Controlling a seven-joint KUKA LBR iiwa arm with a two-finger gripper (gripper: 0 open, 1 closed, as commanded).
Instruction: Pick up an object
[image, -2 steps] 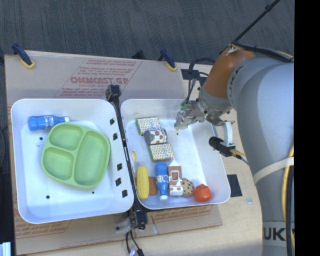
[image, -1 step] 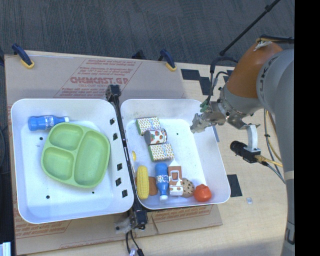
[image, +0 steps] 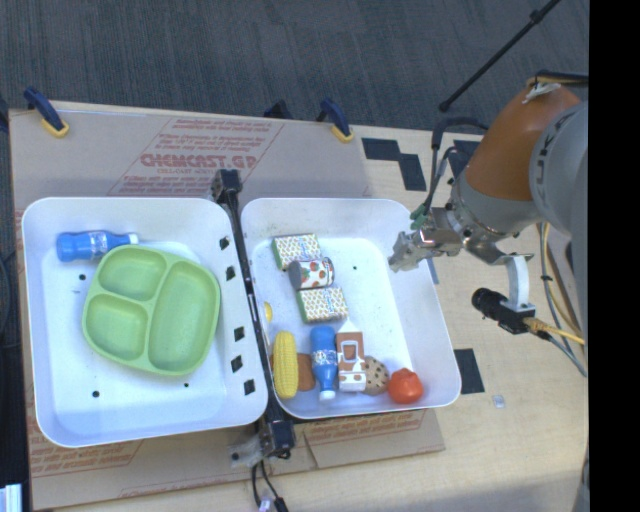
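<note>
So the grey arm (image: 560, 150) with the orange band above its wrist comes in from the right, bent down and leftward. Its small grey end effector (image: 405, 252) sits low at the tip, pointing left, nothing visible between its fingers

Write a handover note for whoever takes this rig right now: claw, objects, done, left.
Claw: above the right bin's right rim, nothing visibly held.
Right bin: three patterned boxes, corn cob, blue bottle, carton, cookie, tomato.
Left bin: green divided plate, blue bottle.
Done: no pick yet.
Left: choose an object, descend, grasp, lift.
</note>
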